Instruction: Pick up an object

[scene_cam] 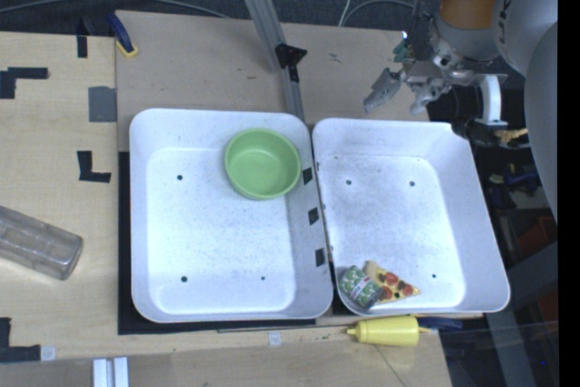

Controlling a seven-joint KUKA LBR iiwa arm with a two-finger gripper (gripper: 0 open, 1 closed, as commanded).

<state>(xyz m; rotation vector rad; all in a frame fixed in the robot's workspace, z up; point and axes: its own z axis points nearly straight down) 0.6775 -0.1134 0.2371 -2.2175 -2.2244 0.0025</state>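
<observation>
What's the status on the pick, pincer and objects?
Pincer open, nothing between its fingers, above the right bin's far rim. Green bowl in left bin; small colourful packet in right bin's near corner. Nothing in the way.

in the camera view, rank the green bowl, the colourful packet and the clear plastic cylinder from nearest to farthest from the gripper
Measured from the gripper, above the right bin's far edge:
1. Green bowl, far part of the left bin.
2. Colourful packet, near left corner of the right bin.
3. Clear plastic cylinder, on the bench left of both bins.
</observation>
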